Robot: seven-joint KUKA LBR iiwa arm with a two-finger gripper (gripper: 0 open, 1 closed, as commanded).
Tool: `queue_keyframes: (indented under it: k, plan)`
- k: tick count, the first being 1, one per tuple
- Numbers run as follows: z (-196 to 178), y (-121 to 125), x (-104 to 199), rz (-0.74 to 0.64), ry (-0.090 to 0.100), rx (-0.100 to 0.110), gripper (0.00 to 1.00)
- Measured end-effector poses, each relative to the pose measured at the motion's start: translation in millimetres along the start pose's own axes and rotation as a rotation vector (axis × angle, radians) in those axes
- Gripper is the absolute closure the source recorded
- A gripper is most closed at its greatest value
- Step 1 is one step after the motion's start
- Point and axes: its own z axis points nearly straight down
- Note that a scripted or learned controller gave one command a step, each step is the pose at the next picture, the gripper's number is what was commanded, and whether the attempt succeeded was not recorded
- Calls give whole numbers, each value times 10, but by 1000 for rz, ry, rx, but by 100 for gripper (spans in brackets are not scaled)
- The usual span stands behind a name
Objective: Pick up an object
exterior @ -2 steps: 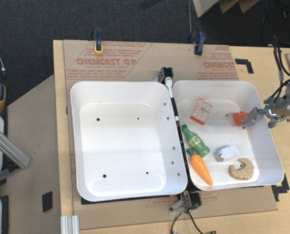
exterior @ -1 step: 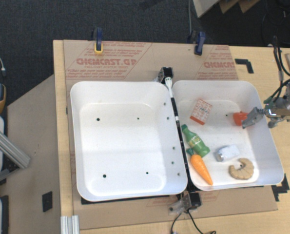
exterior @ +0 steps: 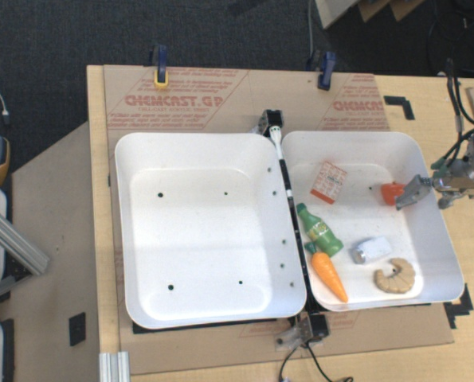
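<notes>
The right bin holds several objects. A white and red packet lies near its back left. A small orange-red block sits toward the back right. A green bottle lies along the left wall, with an orange carrot just in front of it. A grey-white object and a tan croissant-shaped piece lie near the front. My gripper hangs open over the bin's right side, its left fingertip right beside the orange-red block, nothing between the fingers.
The left bin sits beside the right one, with a black divider strip between them. Both rest on a cardboard sheet held by blue clamps at the back. Cables hang near the right edge.
</notes>
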Motion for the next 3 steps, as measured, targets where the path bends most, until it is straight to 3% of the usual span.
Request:
queue_keyframes:
  k: [1, 2, 3]
  plan:
    - [-1031, 492, 1275, -13, 0, -13, 0]
    - [-2506, -301, 1986, -11, 4, -17, 0]
    - [-1887, -183, 1965, 1, 1, 7, 0]
